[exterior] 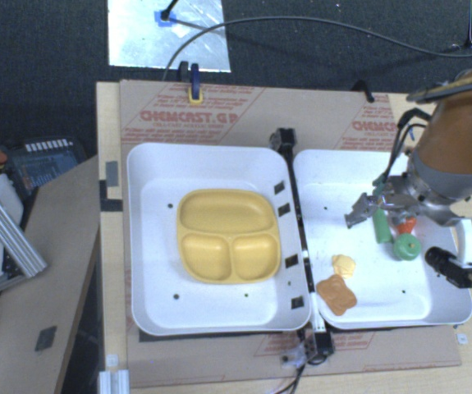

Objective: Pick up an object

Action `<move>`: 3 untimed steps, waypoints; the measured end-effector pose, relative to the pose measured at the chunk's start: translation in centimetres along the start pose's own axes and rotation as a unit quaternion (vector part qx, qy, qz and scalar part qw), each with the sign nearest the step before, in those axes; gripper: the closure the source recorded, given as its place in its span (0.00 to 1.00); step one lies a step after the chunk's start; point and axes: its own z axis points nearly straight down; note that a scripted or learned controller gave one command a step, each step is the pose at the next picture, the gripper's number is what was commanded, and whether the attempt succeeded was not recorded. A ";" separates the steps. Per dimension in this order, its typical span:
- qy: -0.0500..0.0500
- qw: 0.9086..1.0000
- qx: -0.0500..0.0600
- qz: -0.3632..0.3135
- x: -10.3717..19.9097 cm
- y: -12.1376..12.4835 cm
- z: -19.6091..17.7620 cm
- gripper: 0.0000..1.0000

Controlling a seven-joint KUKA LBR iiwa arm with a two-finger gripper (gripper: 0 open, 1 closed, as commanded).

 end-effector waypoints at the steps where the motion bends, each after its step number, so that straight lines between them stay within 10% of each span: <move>1: -0.001 1.000 -0.006 -0.001 0.0 0.3 -0.6 0.00; 3: -0.001 1.000 -0.004 0.000 0.0 0.5 11.4 0.00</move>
